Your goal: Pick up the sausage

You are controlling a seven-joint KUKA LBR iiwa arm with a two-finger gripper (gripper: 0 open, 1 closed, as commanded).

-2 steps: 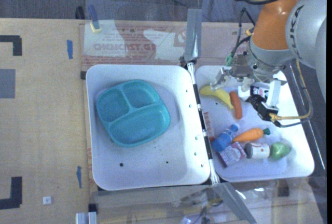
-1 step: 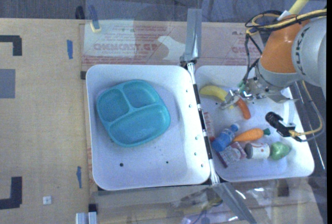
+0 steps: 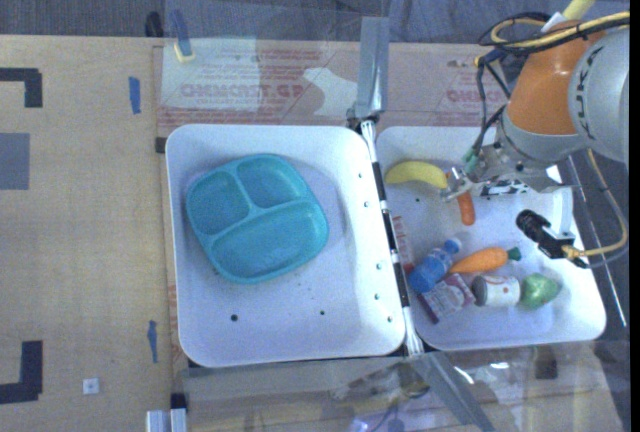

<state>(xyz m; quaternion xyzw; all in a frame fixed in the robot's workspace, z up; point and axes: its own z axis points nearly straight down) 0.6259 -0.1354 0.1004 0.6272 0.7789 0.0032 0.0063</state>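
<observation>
Sausage, a small orange-red toy link (image 3: 466,209), lies in the right white bin (image 3: 590,320) beside a yellow banana (image 3: 416,175), directly under the pincer (image 3: 478,182), whose state I cannot tell. It looks light, smooth, likely slippery; grip its middle. Printing above the bins is unreadable.

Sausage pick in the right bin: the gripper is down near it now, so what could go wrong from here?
1. The gripper sits just above the small orange sausage, beside the banana; closing could catch or nudge the banana instead.
2. Whether the sausage is between the fingers is not visible, so a lift may come up without it.
3. The carrot is similar in colour and lies close below; a dropped sausage could land among that clutter.
</observation>
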